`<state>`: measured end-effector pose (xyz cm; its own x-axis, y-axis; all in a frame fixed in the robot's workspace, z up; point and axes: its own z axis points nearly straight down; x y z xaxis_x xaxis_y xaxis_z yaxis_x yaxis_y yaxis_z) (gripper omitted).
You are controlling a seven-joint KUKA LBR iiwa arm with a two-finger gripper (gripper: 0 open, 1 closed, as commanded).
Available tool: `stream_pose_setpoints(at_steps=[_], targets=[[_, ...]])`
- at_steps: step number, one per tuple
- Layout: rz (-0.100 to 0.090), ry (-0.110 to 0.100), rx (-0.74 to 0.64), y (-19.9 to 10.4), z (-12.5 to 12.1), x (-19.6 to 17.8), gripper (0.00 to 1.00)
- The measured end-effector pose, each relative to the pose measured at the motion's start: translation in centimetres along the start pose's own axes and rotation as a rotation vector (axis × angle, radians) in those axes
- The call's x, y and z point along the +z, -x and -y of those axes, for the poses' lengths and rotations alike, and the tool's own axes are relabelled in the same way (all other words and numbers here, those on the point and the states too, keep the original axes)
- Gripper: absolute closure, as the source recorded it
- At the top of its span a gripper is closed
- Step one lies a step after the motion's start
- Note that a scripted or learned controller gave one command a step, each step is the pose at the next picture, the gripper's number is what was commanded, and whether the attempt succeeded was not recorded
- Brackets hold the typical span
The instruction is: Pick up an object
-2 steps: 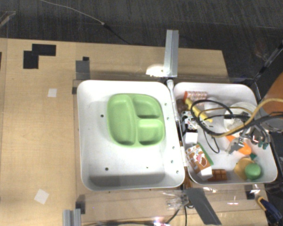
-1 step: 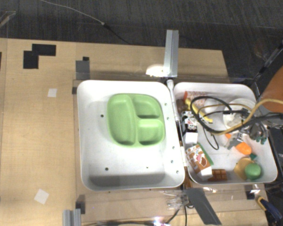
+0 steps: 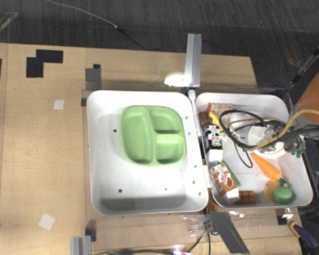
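The right bin (image 3: 300, 166) holds several small items. An orange carrot (image 3: 267, 167) lies beside a green round fruit (image 3: 283, 194), and a brown chocolate bar (image 3: 247, 197) rests at the front. Along the bin's left wall are a printed snack packet (image 3: 224, 176), a white box (image 3: 215, 155) and a black-and-white item (image 3: 215, 138). My gripper (image 3: 261, 141), wrapped in black and yellow cables, hangs low over the middle of this bin, just above the carrot's upper end. Its tips are hidden by the cables and the wrist. Nothing is seen held.
The left bin (image 3: 103, 158) contains a green divided plate (image 3: 152, 134). A metal post (image 3: 193, 60) stands behind the wall shared by the bins. The arm's orange band (image 3: 316, 92) comes in from the right, over the right bin's far corner.
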<state>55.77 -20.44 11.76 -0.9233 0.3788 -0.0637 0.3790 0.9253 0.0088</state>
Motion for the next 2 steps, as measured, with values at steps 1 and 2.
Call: stream_pose_setpoints(at_steps=[1,2], targets=[[-0.051,-0.010,0.127,2.1,-0.7,-5.3,1.00],[-0.050,-0.018,0.427,6.9,-2.7,-7.8,1.00]])
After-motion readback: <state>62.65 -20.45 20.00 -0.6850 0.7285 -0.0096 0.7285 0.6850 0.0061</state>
